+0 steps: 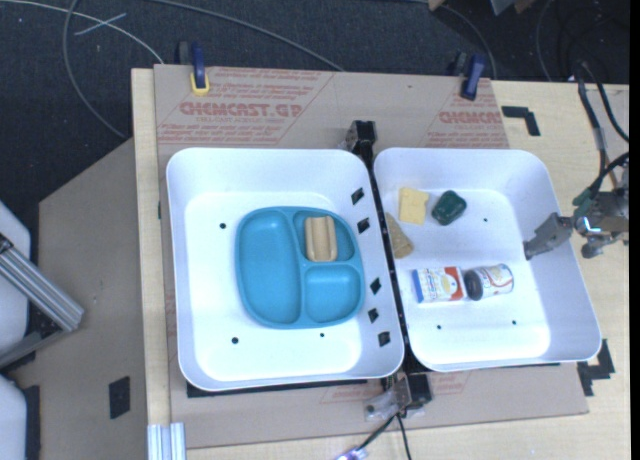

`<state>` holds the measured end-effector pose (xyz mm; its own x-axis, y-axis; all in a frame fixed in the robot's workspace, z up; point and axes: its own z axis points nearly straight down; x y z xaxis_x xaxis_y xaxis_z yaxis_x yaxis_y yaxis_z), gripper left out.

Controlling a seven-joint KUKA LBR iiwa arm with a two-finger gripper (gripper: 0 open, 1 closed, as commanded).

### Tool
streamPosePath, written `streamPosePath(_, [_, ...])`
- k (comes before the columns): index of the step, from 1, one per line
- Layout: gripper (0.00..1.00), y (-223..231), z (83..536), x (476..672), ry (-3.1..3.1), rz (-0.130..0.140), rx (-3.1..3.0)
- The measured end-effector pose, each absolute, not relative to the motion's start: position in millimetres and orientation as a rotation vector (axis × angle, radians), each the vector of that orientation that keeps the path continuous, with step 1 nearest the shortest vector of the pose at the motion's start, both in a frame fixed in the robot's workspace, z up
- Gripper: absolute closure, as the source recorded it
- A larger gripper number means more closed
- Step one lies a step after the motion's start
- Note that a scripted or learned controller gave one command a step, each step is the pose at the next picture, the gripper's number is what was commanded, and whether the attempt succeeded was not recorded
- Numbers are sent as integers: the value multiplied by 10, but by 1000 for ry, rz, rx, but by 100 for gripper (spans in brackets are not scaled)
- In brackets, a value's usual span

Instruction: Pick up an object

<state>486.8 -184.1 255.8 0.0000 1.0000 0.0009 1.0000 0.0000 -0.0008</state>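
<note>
Dark carpet with loose cables surrounds the tabletop, on which two white bins sit side by side. Left bin holds a blue divided tray with a tan block in its far-right compartment. Right bin holds a yellow block, a dark green lump just beside it, and a small bottle lying on its side nearer. The gripper sits at the right bin's right wall, well apart from all of them; I cannot tell how its jaws stand, and nothing shows between them. A good pick probably means travelling left over the bottle, aligning across its narrow width, then descending squarely.
</note>
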Motion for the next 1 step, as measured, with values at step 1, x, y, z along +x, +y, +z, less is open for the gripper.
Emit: streamPosePath(1, [0, -1857, 1932, 4829, -2215, 4, -2217])
